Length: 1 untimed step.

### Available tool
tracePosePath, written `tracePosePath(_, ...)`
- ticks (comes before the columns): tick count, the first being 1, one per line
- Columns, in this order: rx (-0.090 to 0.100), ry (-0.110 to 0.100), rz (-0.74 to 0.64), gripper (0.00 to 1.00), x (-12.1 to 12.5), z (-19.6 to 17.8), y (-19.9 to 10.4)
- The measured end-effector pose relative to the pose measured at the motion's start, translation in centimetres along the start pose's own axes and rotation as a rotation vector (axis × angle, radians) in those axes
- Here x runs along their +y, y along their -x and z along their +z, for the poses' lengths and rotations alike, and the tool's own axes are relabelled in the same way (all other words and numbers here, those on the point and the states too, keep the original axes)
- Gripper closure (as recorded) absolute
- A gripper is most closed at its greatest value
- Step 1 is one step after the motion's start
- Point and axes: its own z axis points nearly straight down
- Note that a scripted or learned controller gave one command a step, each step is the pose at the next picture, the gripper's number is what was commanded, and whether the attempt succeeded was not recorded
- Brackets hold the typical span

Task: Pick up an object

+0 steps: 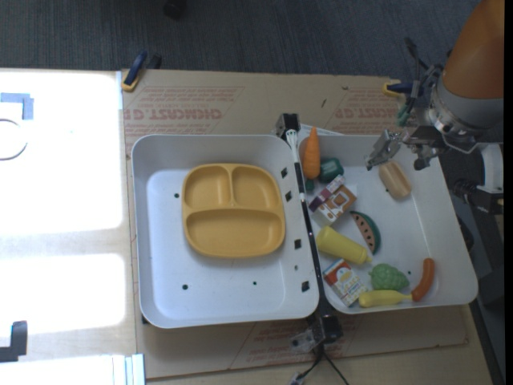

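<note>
Bread roll (394,180) in right bin (449,215), upper part, just below pincer (390,147); not gripped. Pincer state: can't tell. Nearby: carrot (310,152), small box (333,200), melon slice (366,231), yellow corn (342,245), broccoli (389,277), sausage (424,279). Left bin (152,239) w/ yellow divided plate (233,210).

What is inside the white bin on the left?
The left bin holds one yellow divided plate, lying flat with its three compartments bare. Around it the bin floor shows small dark holes. Whatever lies beneath the plate is covered.
</note>
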Motion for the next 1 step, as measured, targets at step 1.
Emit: tracePosePath(1, 0.001, 0.0, -0.032, 0.0, -6.62, 14.66, 0.79)
